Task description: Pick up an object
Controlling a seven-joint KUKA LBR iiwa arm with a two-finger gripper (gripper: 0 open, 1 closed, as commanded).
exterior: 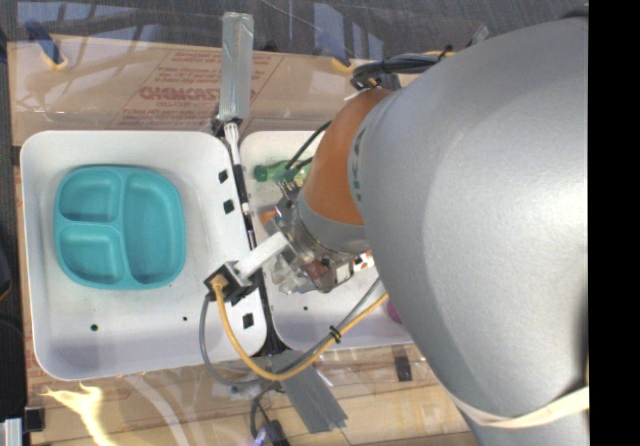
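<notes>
Tool (300, 272) low in right bin (262, 149), beside the divider.

teal tray (120, 226) matt plastic; white bins (60, 334) smooth, glossy plastic; bench (130, 84) wood.

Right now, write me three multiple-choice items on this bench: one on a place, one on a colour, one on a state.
1. Where does the divided plate lie?
A. in the left bin
B. in the right bin
C. on the bench outside both bins

2. What colour is the plate?
A. red
B. teal
C. yellow

3. How does the plate sit?
A. flat, compartments facing up
B. upside down
C. standing on edge

Answers:
1. A, since the plate rests on the floor of the left bin, away from the arm.
2. B, since its whole surface is teal.
3. A, since its three hollows face the camera.
</notes>
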